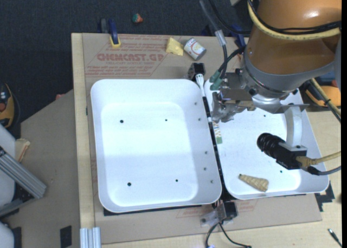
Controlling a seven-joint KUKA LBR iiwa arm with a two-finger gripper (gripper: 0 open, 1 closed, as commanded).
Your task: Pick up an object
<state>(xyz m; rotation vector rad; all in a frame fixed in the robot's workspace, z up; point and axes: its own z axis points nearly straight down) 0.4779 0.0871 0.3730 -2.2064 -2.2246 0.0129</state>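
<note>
Lying on its side on the smooth floor of the shallow white plastic bin on the view's right (244, 149), a small tan ridged cone (254, 182) is being shown close to that bin's near rim, with its pointed end turned toward the seam between the bins. One loose thing is being counted in this bin, and it is this cone. It is being touched by nothing, and it is being kept well apart from the metal two-finger gripper (221, 112). The gripper is being held over the far left part of the same bin, just beside the seam where the two rims are meeting. Whether it is open or closed cannot be told, and nothing is being seen gripped in it. Above it, the grey arm with its glossy orange band (293, 30) is being seen reaching in from the right.

The second shallow white bin on the view's left (146, 149) is being shown with rounded corners and a smooth, faintly shiny floor, on which four small black dots are being counted. Both bins are being borne by a flat brown board with red lettering (130, 57). On the far strip of that board, one yellow wedge-shaped scrap (174, 46) and one small pale box (194, 49) are lying just beside each other, and one blue clamp (113, 31) is being seen further left. Beyond the board, one tiny orange-and-green thing (137, 18) is lying on dark carpet (54, 3).
</note>
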